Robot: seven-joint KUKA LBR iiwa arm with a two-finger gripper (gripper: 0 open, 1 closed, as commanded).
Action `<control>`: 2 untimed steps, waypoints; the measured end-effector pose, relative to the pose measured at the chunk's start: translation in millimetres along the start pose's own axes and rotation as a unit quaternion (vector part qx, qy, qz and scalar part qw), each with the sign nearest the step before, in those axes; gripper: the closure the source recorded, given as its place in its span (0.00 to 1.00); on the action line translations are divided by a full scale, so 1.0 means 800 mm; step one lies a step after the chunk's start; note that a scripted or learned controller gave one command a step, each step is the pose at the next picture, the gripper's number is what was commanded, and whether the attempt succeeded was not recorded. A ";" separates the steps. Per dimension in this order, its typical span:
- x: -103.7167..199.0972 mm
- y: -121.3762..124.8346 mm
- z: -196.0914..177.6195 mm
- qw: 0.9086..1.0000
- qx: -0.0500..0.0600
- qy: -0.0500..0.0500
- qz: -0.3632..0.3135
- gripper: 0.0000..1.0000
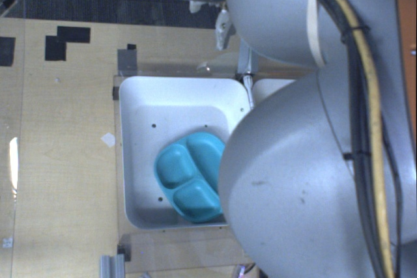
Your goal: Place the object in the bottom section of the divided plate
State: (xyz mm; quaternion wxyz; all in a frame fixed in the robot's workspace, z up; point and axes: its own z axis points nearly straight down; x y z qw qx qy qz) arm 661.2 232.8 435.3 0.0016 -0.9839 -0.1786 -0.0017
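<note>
The blue divided plate (189, 182) lies tilted in the lower part of the left white bin (140, 140), centre frame; the grey arm (306, 159) masks its right edge, so the pincer's state and the object's whereabouts cannot be told.

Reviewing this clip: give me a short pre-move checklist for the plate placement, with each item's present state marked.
1. Blue divided plate lies inside the left white bin: ok.
2. Plate sections visible: partly; the grey arm covers its right edge: not ok.
3. Bottom section free of items, as far as seen: ok.
4. Object to place located: cannot tell.
5. Pincer state and contents: cannot tell.
</note>
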 end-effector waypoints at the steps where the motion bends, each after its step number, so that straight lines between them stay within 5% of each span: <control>1: -0.010 -0.004 0.030 0.998 -0.002 -0.001 -0.055 0.00; 2: -0.064 -0.027 0.044 0.993 -0.002 -0.002 -0.115 0.00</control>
